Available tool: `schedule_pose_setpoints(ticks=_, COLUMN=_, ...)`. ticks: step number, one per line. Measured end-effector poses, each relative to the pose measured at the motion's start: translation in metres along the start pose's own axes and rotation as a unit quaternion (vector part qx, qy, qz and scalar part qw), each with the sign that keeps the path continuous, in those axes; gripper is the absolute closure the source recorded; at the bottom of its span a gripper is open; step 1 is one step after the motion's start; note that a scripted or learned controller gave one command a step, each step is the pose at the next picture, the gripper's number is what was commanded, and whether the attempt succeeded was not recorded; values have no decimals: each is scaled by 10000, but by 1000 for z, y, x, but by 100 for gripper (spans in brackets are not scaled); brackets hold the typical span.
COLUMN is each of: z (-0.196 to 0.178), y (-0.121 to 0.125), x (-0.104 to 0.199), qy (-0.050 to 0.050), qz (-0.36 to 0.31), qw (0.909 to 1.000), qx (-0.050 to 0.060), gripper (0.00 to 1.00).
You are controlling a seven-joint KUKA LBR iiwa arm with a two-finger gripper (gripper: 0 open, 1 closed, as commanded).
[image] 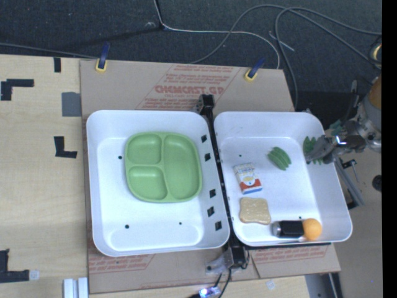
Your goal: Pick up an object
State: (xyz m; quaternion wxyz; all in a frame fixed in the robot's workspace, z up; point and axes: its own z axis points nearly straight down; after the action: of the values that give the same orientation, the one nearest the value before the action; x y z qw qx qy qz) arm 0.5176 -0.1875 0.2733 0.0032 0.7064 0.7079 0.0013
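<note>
The right bin (322,185) holds a green pickle-like toy (279,158), a small red, white and blue carton (247,177), a slice of toast (255,210), a black object (287,229) and an orange ball (312,229) touching it. My gripper (322,148) hangs over that bin's right rim, well to the right of the pickle toy. A small green thing (312,146) shows right at the gripper's tip. Whether it is gripped is unclear from this view.
In the left bin (99,185) a green divided plate (164,167) lies flat. A black clamp (206,103) sits where the bins meet at the back. Cables (273,23) run across the dark floor behind the bench.
</note>
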Motion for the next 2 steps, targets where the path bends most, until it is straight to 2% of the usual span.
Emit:
schedule_pose_setpoints(ticks=1, z=16, y=13, x=57, qy=20, qz=-21, qw=10000, qx=39, gripper=100)
schedule_pose_setpoints(ticks=2, z=16, y=34, x=110, qy=22, qz=-26, qw=10000, qx=37, gripper=100)
